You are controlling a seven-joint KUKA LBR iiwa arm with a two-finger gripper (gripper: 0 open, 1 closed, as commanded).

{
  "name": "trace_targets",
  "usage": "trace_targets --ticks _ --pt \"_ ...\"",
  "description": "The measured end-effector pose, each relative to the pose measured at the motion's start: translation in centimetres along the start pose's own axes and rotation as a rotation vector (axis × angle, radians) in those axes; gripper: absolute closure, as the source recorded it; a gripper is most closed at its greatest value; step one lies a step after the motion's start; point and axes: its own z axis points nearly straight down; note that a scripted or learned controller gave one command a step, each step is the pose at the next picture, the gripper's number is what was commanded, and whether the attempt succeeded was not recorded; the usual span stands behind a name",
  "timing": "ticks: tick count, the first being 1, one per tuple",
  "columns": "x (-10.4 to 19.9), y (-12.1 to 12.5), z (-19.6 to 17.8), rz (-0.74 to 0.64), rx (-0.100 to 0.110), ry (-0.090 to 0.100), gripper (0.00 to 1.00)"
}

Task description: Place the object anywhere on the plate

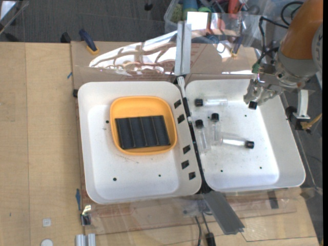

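Note:
An orange plate (144,108) sits in the left bin (97,152) with a black ridged block (142,132) lying on it. Several clear vials with black caps lie in the right bin (266,163): one near the back (210,102), two side by side in the middle (216,129), and one lying across (237,143). My gripper (256,97) hangs over the right bin's back right corner. It is shut on a clear vial (252,103), whose black cap pokes out below the fingers. The plate is far to the gripper's left.
Black clips (185,135) run down the ridge between the two bins. A clear tub of coloured toys (220,4) stands behind the bench, and shiny plastic sheeting (138,58) lies behind the left bin. A metal post (182,47) rises at the back between the bins.

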Motion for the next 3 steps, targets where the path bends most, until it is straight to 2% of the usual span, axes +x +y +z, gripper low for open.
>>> trace_targets --ticks 1,2,3 --pt "2.5 1.6 -0.5 -0.239 -0.005 0.001 1.00" --pt "4.8 1.1 -2.6 -0.447 -0.006 0.000 1.00" --pt "12.5 -0.2 -4.1 -0.752 -0.005 0.001 1.00"
